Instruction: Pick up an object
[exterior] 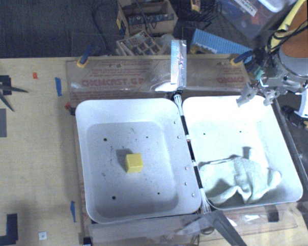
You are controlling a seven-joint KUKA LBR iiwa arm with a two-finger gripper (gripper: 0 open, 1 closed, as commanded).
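Two shallow white plastic bins sit side by side on the bench, the left bin (93, 122) and the right bin (230, 116) touching along their shared edge. One crumpled white cloth (243, 180) lies in the near part of the right bin, and one small yellow cube (134, 162) rests near the middle of the left bin. The single gripper (257, 96) hovers over the right bin's far right corner, fingers spread apart with nothing between them.

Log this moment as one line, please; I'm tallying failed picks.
gripper: over far right corner of right bin, holding nothing | yellow block: left bin | cloth: right bin
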